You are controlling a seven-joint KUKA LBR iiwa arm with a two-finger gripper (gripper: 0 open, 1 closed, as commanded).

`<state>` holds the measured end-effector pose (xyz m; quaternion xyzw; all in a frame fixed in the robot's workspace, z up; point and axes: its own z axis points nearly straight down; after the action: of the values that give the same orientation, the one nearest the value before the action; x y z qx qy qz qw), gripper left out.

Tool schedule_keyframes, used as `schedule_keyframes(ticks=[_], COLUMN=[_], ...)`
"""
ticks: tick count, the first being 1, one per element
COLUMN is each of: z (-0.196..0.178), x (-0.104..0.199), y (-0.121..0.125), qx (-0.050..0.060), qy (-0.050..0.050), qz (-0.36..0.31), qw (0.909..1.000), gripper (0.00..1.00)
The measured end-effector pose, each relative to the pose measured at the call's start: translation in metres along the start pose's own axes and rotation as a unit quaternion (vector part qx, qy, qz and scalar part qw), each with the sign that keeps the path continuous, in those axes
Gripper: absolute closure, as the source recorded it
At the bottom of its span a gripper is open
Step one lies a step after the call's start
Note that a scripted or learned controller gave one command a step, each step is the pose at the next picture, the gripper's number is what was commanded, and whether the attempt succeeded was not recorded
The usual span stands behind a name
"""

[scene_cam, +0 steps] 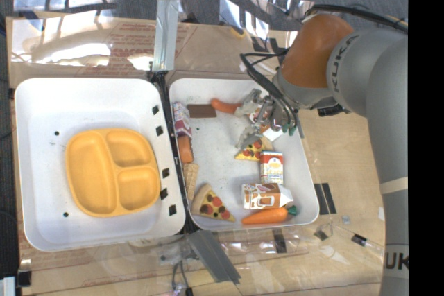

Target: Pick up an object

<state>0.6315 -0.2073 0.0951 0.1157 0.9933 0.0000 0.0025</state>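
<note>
My gripper [254, 127] hangs low in the upper right of the right bin [222, 163], under the arm's orange band. Just below it lies a small pizza slice [250, 152]; whether they touch is unclear. An orange sausage [223, 106] and a brown bar [201, 111] lie to its left. An orange-and-white juice box [272, 166] stands just below and right of the small slice. Lower down sit a brown-and-white carton [261, 196] and a carrot [266, 216]. Nothing is visibly held.
A large pizza slice [211, 204], a cone [191, 178], a second sausage [185, 148] and a wrapped packet [182, 119] line the right bin's left wall. In the left bin [41, 107] lies a yellow divided plate [111, 171]. Black cables loop beside the wrist.
</note>
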Motion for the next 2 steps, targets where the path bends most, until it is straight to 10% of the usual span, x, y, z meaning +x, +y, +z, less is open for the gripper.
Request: schedule_keyframes(ticks=[1, 2], z=[0.001, -0.011], x=[0.049, 0.047], y=[-0.002, -0.001], qx=[0.0, 0.0], qy=[0.0, -0.003], qz=[0.073, 0.069], qw=[0.9973, 0.9976], gripper=[0.0, 1.0])
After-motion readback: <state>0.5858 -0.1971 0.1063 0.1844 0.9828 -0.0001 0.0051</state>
